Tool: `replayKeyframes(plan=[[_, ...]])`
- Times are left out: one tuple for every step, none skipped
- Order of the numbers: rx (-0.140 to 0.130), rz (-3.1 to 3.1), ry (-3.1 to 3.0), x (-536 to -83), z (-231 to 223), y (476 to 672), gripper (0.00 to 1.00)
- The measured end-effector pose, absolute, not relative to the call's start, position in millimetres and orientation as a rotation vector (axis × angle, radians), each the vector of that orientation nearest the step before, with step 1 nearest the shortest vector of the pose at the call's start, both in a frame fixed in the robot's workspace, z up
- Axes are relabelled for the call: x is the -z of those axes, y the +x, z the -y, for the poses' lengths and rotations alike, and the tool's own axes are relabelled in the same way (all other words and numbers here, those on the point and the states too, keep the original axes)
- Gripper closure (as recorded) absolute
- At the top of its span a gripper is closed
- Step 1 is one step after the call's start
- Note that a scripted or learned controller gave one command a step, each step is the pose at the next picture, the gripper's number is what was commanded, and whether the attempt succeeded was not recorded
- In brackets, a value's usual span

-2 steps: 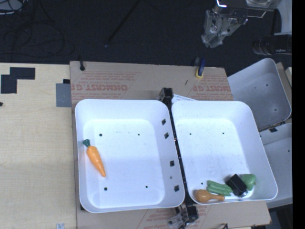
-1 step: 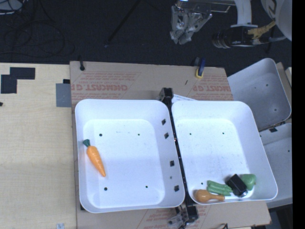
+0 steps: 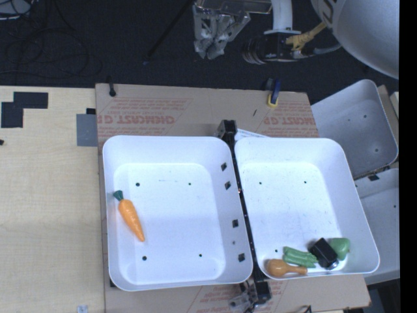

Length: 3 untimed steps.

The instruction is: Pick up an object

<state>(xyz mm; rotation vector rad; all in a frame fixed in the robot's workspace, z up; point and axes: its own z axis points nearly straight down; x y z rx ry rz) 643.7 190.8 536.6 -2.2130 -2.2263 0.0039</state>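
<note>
My gripper [image 3: 213, 47] hangs high at the top of the view, behind the far edge of the bench and well away from both bins, with nothing on it. An orange toy carrot [image 3: 131, 219] with a green top lies at the left side of the left bin [image 3: 166, 150]. In the near right corner of the right bin [image 3: 293, 150] several items are clustered together: a green pod-shaped toy [image 3: 300, 257], a black block [image 3: 324, 252], a light green piece [image 3: 341, 245] and an orange gourd-shaped toy [image 3: 285, 268].
The two bins sit on a cardboard sheet [image 3: 195, 113], joined by a black divider [image 3: 236, 201]. A grey metal tray [image 3: 361, 122] lies to the right. Cables [image 3: 39, 18] hang in the dark area behind the bench.
</note>
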Motion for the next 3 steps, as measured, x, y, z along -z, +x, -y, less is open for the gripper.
replayKeyframes(plan=[[-0.005, 2.226, -2.213, -536, -247, 643.5, 1.00], [-0.018, 2.219, -2.218, -471, -237, 643.1, 1.00], [0.001, 2.219, -2.227, -542, -185, 643.9, 1.00]])
